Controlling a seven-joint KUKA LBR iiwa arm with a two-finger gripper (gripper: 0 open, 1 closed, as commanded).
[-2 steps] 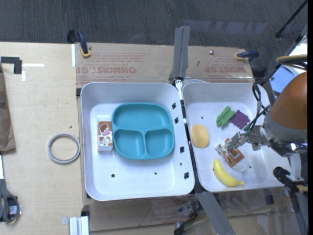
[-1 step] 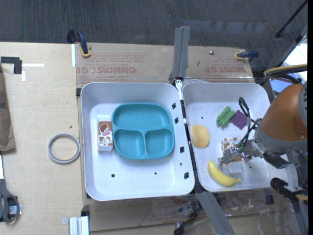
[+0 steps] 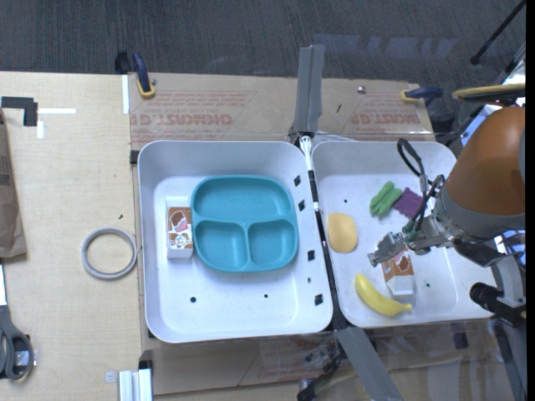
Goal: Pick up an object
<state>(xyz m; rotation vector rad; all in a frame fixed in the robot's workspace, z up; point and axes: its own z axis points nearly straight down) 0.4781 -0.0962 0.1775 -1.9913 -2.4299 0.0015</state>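
Note:
My gripper (image 3: pixel 389 248) hangs low over the right bin (image 3: pixel 443 295), reaching in from the right below the orange band of the arm. Just beneath and in front of it lies a small white carton with a brown label (image 3: pixel 402 277); I cannot see whether they touch. A yellow banana (image 3: pixel 382 297) lies at the bin's front. A pale yellow rounded fruit (image 3: pixel 342 231) sits to the gripper's left. A green vegetable (image 3: pixel 384 197) and a purple piece (image 3: pixel 409 200) lie behind it.
The left bin (image 3: pixel 159 307) holds a teal divided plate (image 3: pixel 246 222) and a second small carton (image 3: pixel 179 231) at its left. A grey tape ring (image 3: pixel 109 252) and scissors (image 3: pixel 12 353) lie on the bench to the left. Cardboard (image 3: pixel 217 111) lines the back.

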